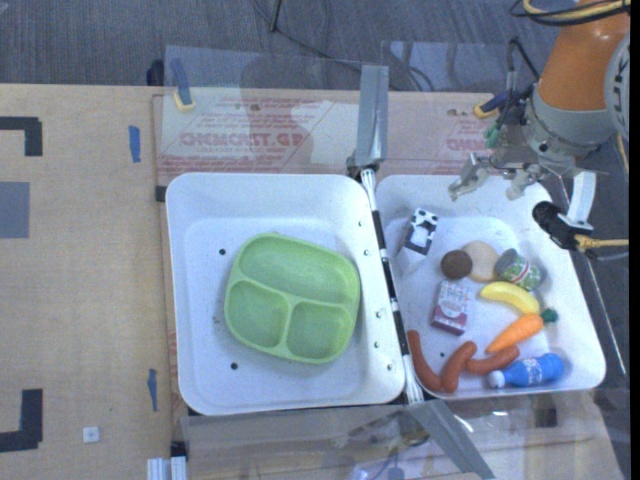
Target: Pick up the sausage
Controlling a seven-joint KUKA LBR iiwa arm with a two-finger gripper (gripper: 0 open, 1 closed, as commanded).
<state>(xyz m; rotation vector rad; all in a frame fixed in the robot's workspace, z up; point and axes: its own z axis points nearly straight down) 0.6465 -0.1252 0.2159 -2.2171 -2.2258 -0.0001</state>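
Tray (291, 297) in left bin (200, 218) — sausage (458, 365) right.

A pale wooden bench top (80, 268) fills the left and middle of the view, with black tape marks (22, 136) near its left edge, short blue tape strips (134, 143) further in, and a grey square patch (14, 209) at the left edge. Beyond the bench's far edge lies a grey carpeted floor (120, 18), crossed by a dark cable (272, 3). A clear plastic sheet with faded red lettering (245, 133) rests along the far side of the bench, evenly lit.
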